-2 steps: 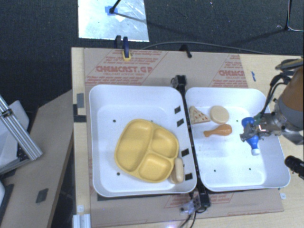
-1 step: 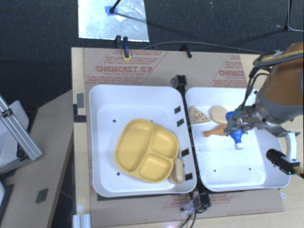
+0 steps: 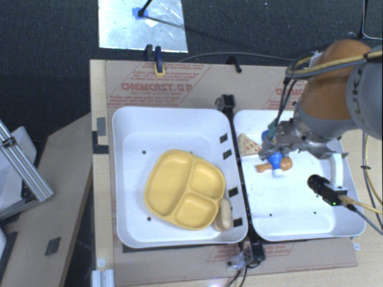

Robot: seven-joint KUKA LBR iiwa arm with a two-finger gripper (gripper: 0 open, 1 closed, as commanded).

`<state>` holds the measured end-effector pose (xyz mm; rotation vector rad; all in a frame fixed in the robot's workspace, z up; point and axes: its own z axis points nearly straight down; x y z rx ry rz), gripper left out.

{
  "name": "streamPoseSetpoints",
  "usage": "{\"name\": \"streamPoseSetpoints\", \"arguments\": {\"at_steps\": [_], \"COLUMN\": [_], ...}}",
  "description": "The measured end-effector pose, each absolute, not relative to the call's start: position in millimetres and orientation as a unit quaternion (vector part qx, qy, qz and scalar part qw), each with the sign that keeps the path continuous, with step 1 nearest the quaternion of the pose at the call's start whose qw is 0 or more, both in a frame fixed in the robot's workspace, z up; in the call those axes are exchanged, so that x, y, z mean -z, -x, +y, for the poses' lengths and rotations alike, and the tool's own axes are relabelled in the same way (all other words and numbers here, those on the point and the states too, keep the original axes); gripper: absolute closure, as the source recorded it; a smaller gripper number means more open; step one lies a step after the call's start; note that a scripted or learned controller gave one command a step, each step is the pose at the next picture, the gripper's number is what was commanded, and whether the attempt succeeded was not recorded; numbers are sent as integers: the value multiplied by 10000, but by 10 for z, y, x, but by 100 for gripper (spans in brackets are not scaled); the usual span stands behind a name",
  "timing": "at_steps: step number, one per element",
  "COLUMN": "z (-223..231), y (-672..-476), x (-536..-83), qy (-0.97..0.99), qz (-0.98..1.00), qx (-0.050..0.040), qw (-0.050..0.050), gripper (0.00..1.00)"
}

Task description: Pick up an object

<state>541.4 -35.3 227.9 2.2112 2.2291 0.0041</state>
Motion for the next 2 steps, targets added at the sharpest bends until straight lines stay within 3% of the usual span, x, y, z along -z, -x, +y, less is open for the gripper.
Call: {"name": "streamPoseSetpoints", "arguments": {"at_steps": [2], "z": [670], "y": [-5735], "x": [-2137], "qy": [-7035], "qz": [7107], "qx": [-15], "qw": [0], "gripper": [100]}}
